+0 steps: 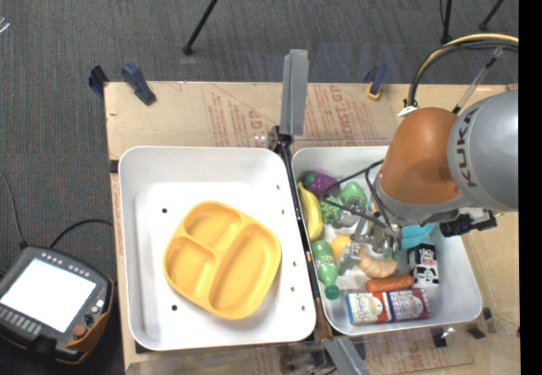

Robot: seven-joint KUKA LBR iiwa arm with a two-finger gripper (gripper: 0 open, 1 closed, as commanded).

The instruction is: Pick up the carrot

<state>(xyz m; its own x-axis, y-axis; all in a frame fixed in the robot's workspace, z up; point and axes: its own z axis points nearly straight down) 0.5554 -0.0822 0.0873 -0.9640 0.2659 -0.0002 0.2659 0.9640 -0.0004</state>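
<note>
Carrot (390, 283) awaits pickup in the right bin (468, 284).
We see it lying loose among toy food, just above a juice carton (388, 306); the gripper (373, 245) hovers nearby over a croissant (373, 264), its grip impossible to judge.

Bright yellow divided plate (222, 259) in a plain white bin (144, 170). Orange carrot (390, 283), yellow banana (311, 211), purple eggplant (322, 184), green veggie (323, 255), black-and-white cow-patterned carton (423, 266) over in the right white bin (461, 280). Grey arm (495, 153) with fat orange band (421, 157). Brown cardboard (195, 115) with red print underneath.
</note>
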